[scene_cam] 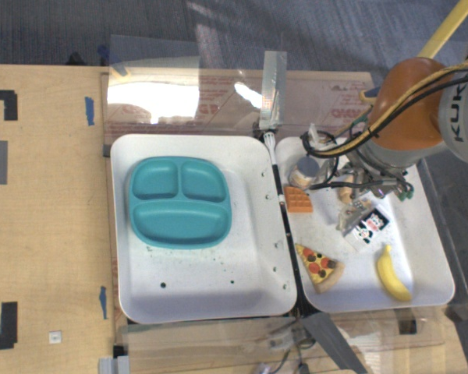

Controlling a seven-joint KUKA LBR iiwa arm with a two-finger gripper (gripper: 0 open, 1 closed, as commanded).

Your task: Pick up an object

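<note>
Bench surface (39, 209) is lying tan and bare at the far left of my feed, with black corner marks and bits of blue tape on it. Moving right, I am seeing the left bin (249, 279) carrying a teal divided plate (179, 202) that is sitting flat toward its upper left. Past the central divider, the right bin (433, 275) is holding the loose things: an orange waffle-textured block (298, 202) just beside the divider, a rounded tan piece (301, 176) touching its upper edge, a toy pizza slice (320, 265) lower down, and a yellow banana (392, 274) near the lower right corner. I am watching the arm (409, 104) reaching in from the right, its orange band hanging above the bin's upper part. The gripper (361, 213) is pointing down near a small black-and-white item (372, 224), above and left of the banana and right of the waffle block. Cables are cluttering the wrist, so I cannot tell how the gripper is set or whether it is gripping anything.
</note>
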